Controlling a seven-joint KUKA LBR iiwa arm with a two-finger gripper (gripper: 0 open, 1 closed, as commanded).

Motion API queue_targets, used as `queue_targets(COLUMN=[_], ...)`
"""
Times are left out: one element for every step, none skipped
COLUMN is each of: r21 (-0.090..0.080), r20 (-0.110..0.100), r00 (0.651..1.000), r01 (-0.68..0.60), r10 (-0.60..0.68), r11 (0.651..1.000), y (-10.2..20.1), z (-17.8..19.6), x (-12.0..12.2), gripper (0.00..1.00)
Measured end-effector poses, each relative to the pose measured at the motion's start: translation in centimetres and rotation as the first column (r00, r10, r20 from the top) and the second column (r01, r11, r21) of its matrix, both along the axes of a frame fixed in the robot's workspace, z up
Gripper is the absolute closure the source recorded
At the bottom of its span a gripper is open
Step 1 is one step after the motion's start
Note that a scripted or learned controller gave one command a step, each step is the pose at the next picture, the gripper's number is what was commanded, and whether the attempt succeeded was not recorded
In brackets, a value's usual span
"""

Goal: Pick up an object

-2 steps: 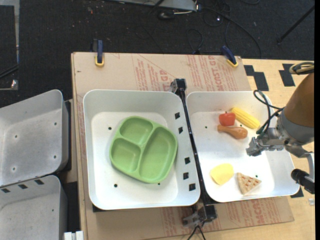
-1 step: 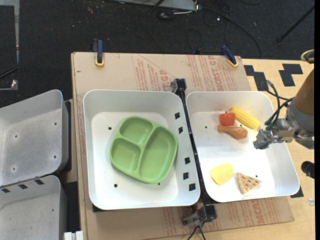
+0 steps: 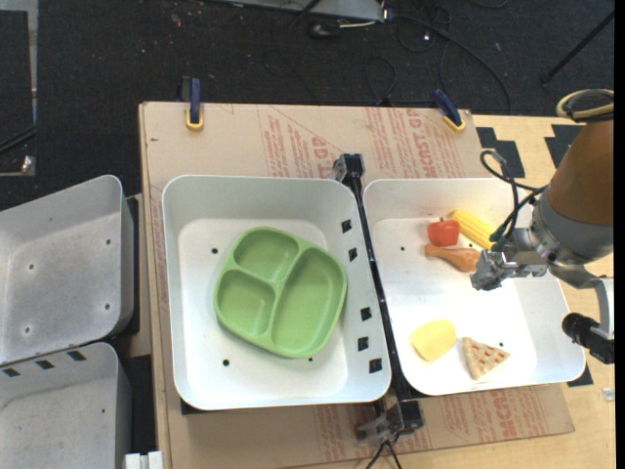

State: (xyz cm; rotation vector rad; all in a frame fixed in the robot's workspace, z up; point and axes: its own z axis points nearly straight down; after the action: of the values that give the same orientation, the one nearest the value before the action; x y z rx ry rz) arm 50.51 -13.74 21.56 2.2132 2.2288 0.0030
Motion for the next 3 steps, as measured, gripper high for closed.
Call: queue_targets(r21=[0.002,0.001,0.001], r20=[-0.002,-0.001,-0.001], r00=[1.000,1.000,1.000], r01=[-0.001,-0.001,-0.002], r10=[0.001,0.001,0.002], r11=[1.000,1.000,1.000], y=[6.0,10.7,17.1], z=[-0.4,0.7,1.3], x=[0.7,0.3,0.6], gripper=[1.00,1.00,1.00])
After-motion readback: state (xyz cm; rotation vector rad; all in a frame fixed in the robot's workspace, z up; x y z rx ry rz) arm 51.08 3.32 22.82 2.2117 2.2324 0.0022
